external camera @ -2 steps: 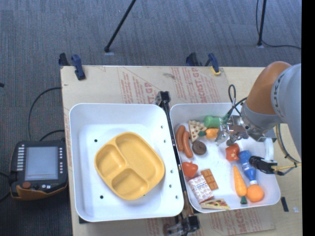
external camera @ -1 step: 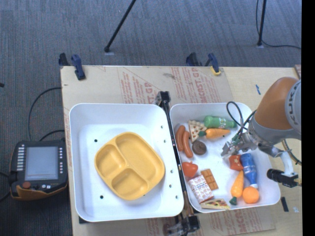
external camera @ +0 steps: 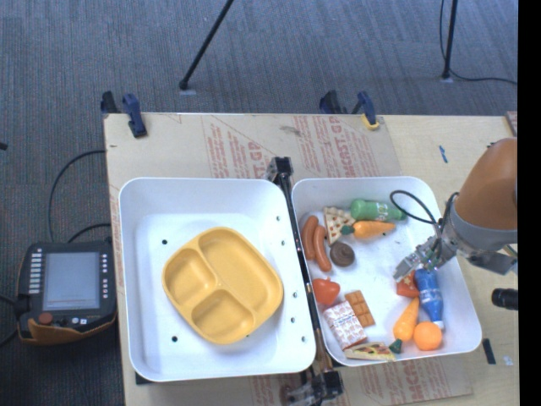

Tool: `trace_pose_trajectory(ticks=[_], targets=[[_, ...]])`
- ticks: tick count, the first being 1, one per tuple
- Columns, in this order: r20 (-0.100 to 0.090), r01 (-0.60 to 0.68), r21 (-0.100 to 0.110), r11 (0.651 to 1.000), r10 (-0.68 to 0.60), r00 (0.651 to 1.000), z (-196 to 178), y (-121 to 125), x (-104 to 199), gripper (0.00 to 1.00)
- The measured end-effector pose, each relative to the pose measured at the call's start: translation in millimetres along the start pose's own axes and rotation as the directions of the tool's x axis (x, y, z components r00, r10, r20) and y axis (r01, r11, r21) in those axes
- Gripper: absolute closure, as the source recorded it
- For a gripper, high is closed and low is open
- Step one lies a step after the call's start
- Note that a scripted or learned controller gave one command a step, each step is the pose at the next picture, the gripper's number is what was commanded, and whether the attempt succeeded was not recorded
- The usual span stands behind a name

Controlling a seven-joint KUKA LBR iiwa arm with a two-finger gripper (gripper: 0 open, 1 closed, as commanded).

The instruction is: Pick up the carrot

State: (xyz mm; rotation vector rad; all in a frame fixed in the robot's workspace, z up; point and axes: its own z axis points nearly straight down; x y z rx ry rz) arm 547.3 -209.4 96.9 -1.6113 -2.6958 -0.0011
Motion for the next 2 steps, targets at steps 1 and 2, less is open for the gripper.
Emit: trace_pose_trajectory(ticks=[1, 2], targets=[[0.0, -0.332, 0.001, 0.943, 0.332, 0.943, -50, 6, 37, 1.0], [0.001, -0.627, 0.002, 0.779, 0.627, 0.779, -53, 40, 18, 1.0]])
